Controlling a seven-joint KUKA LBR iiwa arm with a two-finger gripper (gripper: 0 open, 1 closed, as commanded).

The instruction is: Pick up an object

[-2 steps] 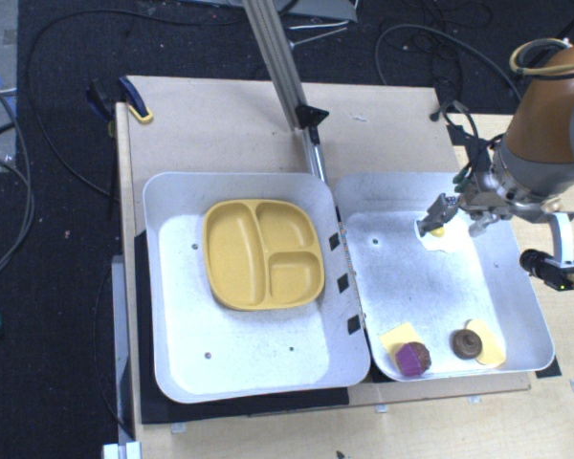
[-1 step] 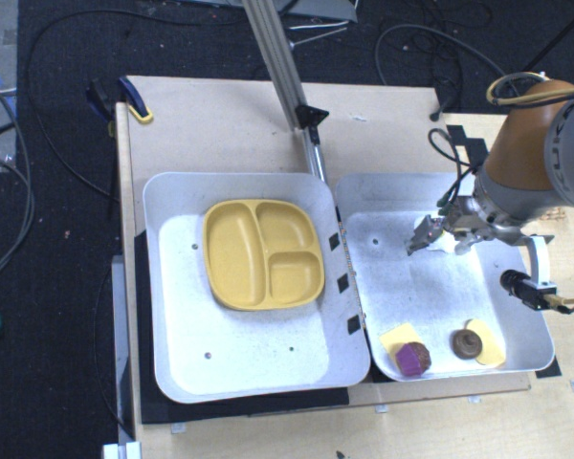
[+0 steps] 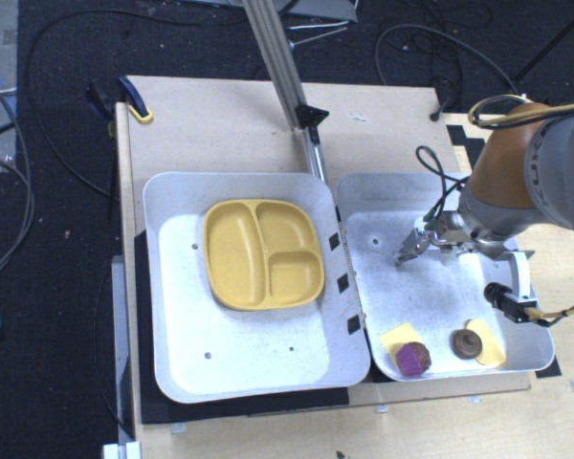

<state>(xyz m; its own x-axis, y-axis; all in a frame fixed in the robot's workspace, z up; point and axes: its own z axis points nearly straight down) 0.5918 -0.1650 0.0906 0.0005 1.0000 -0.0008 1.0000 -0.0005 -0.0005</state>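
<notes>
Gripper (image 3: 409, 251) seen over bare floor of the right bin (image 3: 383, 208), in its upper-left part, fingers (image 3: 403, 254) pointing toward the divide between bins; spread, nothing between them, as far as can be made out at this size. Nothing held. Candidate objects grouped at the right bin's near edge, well apart from the gripper: purple object (image 3: 412, 358) resting on a yellow piece (image 3: 395, 338), and beside it a brown round object (image 3: 467, 344) against a second yellow piece (image 3: 490, 347). Yellow divided plate (image 3: 264, 254) lying in the left bin (image 3: 172, 256), across the divide from the right bin. Risks, as judgement: closing at present position likely to catch nothing, no object under the fingers; descent here would meet only the right bin's floor. Objects crowded against the right bin's near wall, so approach may strike the rim or nudge one object while reaching for another; stacked purple object may roll off its yellow piece. Arm pose: entering over the right bin's far-right side, orange band (image 3: 502, 161) above the wrist, wrist bent down and leftward over the right bin, cable looped over the wrist
</notes>
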